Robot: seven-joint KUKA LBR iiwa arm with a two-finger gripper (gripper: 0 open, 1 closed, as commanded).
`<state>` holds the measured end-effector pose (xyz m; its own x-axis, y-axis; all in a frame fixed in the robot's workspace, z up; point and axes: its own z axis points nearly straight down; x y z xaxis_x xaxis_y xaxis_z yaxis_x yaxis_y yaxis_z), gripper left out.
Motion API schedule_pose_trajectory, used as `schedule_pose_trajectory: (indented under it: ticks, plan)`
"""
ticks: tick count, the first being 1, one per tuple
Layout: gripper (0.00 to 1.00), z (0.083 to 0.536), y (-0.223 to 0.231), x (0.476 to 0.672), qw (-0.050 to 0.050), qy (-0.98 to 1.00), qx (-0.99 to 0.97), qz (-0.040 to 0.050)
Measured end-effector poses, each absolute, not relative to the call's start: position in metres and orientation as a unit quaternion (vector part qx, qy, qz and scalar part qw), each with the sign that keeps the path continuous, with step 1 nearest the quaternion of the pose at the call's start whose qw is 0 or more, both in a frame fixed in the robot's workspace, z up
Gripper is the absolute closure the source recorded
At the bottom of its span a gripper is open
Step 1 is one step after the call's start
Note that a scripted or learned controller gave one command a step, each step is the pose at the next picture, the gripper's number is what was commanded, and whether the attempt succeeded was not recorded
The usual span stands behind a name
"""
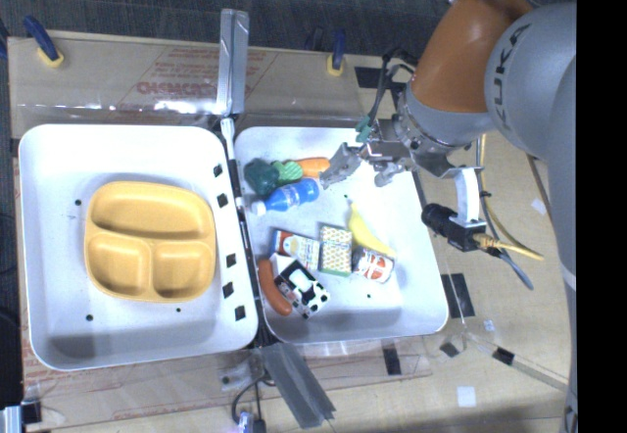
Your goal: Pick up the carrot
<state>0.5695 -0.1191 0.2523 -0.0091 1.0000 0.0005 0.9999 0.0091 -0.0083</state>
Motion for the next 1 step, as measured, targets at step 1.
schedule_pose_trajectory:
  ticks: [1]
  plan:
    - [0.0, 0.1985, -0.1169, 0.6255, 0.002, -0.649, -0.761, 0.0023]
